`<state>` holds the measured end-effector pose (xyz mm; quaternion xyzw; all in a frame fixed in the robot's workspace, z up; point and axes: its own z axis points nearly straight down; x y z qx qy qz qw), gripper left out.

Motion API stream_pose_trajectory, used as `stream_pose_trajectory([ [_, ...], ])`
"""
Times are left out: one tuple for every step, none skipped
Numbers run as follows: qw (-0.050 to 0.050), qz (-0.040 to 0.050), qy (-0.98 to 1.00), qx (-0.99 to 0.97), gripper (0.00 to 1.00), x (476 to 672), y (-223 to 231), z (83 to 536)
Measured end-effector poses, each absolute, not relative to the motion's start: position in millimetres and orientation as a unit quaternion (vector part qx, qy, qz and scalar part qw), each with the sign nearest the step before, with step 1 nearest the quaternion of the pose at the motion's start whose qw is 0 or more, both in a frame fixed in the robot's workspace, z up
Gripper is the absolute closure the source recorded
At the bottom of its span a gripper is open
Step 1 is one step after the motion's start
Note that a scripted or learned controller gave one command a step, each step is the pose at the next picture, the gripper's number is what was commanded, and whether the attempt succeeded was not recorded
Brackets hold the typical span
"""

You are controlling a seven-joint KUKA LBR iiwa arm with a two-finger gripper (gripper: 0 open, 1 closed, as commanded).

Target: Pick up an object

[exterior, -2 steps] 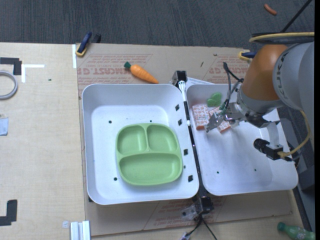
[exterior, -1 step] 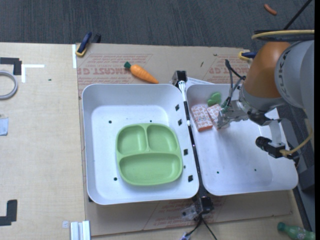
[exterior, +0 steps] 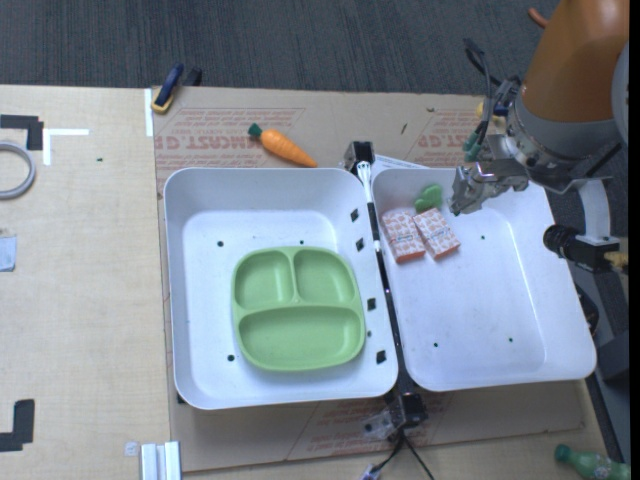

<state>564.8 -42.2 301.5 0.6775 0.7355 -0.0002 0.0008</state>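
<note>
Green tray [exterior: 298, 308] fills the near left bin [exterior: 190, 268]. Right bin [exterior: 500, 318]: two cartons [exterior: 419, 235] side by side, touching, near its far left corner; likely light, stiff, best pinched across the short sides. Gripper [exterior: 462, 204] hangs just right of them, beside a small green piece [exterior: 430, 196]. Carrot [exterior: 284, 146] lies beyond.

Two white bins sit side by side on the table: a left bin [exterior: 190, 268] and a right bin [exterior: 500, 318]. The left one holds one green divided plate [exterior: 297, 308]. The right one holds two small red-and-white cartons [exterior: 402, 236] [exterior: 437, 233] lying next to each other, and one small green object [exterior: 429, 196] near them. One toy carrot [exterior: 282, 145] lies on the table behind the bins.
</note>
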Motion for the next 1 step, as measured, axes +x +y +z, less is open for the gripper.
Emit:
stream_pose_trajectory([
  [0.001,-0.0002,0.736,0.677,0.00,564.8,-42.2,301.5],
])
